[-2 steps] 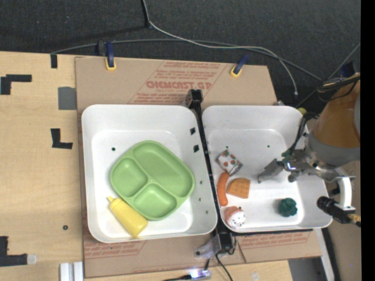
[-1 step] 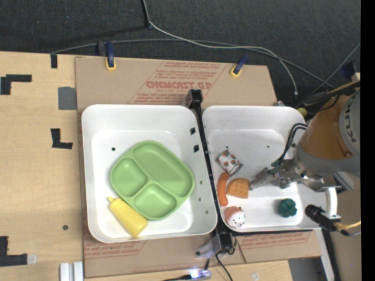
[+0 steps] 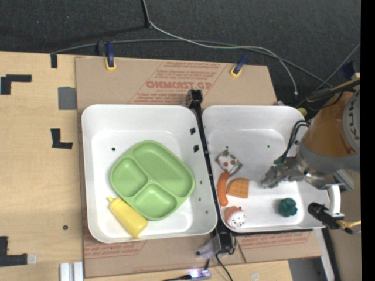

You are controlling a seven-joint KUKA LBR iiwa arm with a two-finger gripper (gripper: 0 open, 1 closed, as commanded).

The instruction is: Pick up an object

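Note:
The right bin (image 3: 252,127) holds several small items: a white and red patterned piece (image 3: 228,161), an orange carrot-like stick (image 3: 222,188), a tan waffle-like square (image 3: 238,188), a small pink and white round toy (image 3: 235,216) and a dark green lump (image 3: 287,206). My gripper (image 3: 273,177) hangs low over the right half of this bin, right of the waffle square and up-left of the green lump. Nothing shows between its fingers. The arm's orange band (image 3: 328,130) rises to the right.
The left bin (image 3: 94,157) carries a green divided plate (image 3: 152,179) and a yellow bottle (image 3: 127,216) at its front left. A black divider clip (image 3: 195,97) sits between the bins. Cables run across the back of the bench.

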